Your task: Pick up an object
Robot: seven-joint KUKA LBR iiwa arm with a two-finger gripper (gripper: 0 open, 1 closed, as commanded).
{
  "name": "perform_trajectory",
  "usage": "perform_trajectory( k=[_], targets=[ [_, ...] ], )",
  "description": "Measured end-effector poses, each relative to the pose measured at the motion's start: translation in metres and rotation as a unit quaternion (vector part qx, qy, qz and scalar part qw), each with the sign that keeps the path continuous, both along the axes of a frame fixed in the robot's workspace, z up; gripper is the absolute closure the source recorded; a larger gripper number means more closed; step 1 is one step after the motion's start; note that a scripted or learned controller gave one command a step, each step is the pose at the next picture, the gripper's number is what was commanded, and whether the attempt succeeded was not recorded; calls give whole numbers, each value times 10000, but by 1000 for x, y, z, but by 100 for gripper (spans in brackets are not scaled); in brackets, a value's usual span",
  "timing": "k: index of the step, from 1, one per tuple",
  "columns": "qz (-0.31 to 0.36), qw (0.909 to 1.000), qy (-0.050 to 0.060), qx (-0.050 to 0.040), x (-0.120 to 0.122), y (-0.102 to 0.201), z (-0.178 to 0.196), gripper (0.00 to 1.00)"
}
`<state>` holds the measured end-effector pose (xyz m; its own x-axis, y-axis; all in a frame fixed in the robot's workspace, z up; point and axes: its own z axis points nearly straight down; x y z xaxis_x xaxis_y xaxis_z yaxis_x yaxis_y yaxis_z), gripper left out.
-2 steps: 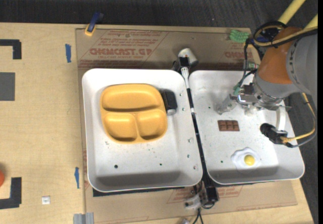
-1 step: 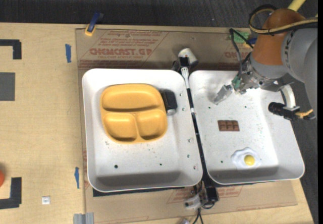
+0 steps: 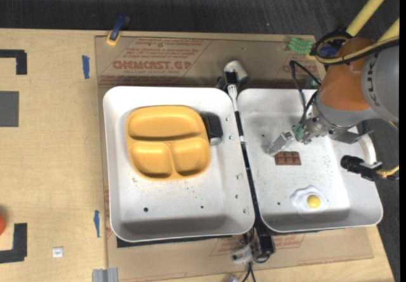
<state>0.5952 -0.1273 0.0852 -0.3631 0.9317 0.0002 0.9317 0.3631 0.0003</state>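
In the right bin point(image 3: 330, 115), a small brown chocolate-bar piece point(image 3: 287, 159) lies flat near the middle. A toy fried egg point(image 3: 309, 199) with a yellow yolk rests near the bin's front edge. My gripper point(image 3: 279, 143) hangs over the right bin, just above and slightly left of the chocolate piece, pointing down and to the left. Nothing shows in its grasp. The left bin point(image 3: 120, 166) holds a large yellow divided tray point(image 3: 169, 141), with a small black object point(image 3: 212, 127) against its right side.
The grey arm with its orange band point(image 3: 342, 87) reaches in over the right bin's back right corner. The two bins meet at a raised ridge point(image 3: 244, 154). A white-and-black fitting point(image 3: 233, 72) sits behind the bins.
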Motion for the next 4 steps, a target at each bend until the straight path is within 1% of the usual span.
perform_trajectory(
  k=[1, 2, 3, 4],
  targets=[
    [-587, 9983, -1, 4, -46, 23, 0, 0],
    [-589, 9983, -11, 12, -45, 24, 10, 100],
    [-2421, 9702, 22, 5, -92, 21, 8, 100],
    [-3715, 9284, -3, -2, -101, 57, 101, 100]
  ],
)
